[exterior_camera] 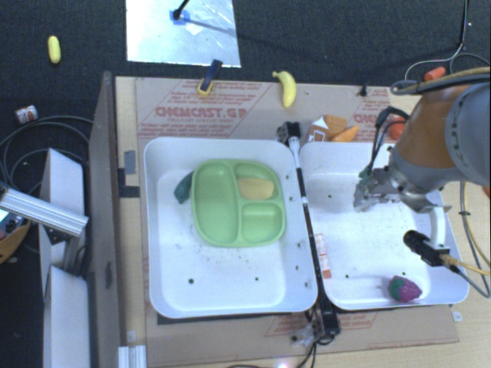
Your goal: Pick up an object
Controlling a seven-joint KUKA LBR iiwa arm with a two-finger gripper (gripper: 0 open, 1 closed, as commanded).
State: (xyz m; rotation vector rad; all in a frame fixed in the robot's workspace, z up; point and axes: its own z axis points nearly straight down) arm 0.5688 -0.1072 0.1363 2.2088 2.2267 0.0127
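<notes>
As the camera view looked down on the worktop, the gripper (370,192) hung over the upper middle of the right bin (345,236), and whether it was wide or narrow could not be told; nothing showed in its hold. The likeliest thing to pick, a small pink-and-green toy fruit (404,288), lay near that bin's lower right corner, well apart from the gripper, its long axis roughly left to right with the green end leftward. It looked light, rounded and perhaps slippery, so a hold across its short middle seemed wisest, while a green divided plate (230,225) sat in the left bin (169,282)
</notes>
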